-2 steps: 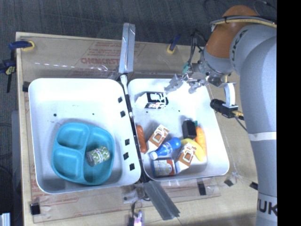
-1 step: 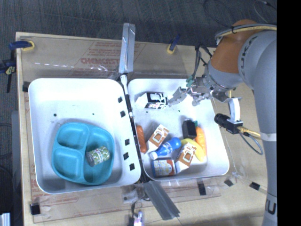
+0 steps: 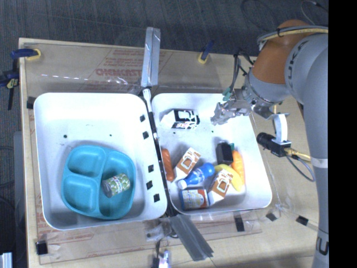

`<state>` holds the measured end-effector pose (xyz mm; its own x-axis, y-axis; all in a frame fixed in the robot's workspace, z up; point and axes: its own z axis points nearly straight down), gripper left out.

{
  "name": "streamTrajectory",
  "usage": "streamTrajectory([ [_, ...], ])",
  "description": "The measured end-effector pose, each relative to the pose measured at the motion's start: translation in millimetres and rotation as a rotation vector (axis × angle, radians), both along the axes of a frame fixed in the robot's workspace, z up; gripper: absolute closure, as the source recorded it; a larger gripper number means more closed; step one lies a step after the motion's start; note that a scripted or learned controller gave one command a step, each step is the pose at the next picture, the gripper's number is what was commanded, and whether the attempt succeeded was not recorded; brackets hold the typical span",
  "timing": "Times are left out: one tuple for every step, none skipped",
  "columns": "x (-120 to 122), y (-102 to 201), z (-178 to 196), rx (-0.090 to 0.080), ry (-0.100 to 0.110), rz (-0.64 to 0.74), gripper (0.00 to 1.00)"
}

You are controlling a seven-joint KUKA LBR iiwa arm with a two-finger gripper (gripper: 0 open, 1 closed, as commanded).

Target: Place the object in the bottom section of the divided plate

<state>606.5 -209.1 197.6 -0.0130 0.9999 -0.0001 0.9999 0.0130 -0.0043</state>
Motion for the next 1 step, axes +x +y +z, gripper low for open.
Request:
streamTrajectory([
  [50.5, -1.4, 37.7, 0.0, -0.004, 0.06, 1.0],
])
